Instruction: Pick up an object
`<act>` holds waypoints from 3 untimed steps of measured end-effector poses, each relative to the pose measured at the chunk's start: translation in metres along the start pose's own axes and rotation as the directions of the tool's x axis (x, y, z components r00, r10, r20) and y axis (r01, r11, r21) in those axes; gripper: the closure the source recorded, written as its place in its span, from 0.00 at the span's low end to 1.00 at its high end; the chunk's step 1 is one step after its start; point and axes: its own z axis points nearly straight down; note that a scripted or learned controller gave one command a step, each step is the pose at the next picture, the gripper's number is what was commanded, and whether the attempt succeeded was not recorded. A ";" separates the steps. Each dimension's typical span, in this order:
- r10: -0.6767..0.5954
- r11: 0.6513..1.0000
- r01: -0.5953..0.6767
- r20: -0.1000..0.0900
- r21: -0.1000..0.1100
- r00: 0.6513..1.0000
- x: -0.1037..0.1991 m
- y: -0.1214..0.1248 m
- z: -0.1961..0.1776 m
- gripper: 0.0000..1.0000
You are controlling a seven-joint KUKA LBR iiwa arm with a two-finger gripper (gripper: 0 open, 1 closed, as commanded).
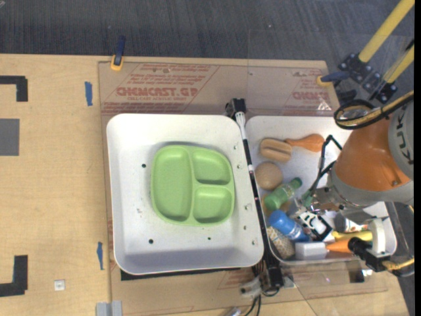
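The right bin (309, 125) holds a jumble of objects. A tan bread roll (275, 149) and an orange pear-shaped toy (306, 142) lie at its far end. A brown ball (268, 175) sits below them, beside a green bottle (283, 194). Closer to the front lie a blue bottle (285, 224), a white tube (310, 249) and an orange piece (339, 245). My gripper (310, 214) is low in this bin, over the pile just right of the blue and green bottles. The arm's orange band (368, 160) hides the bin's right side.
The left bin (125, 196) holds a green divided plate (193, 184). A black divider bar (248, 170) runs between the bins. Cardboard covers the bench around them. Yellow struts and cables (375, 45) stand at the far right.
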 end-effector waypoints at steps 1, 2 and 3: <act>0.267 0.964 -0.267 -0.006 0.014 0.964 0.066 0.061 -0.082 1.00; 0.583 0.812 -0.583 0.003 0.016 0.813 0.067 0.049 -0.135 1.00; 0.672 0.741 -0.671 0.006 0.021 0.741 0.006 -0.004 -0.159 1.00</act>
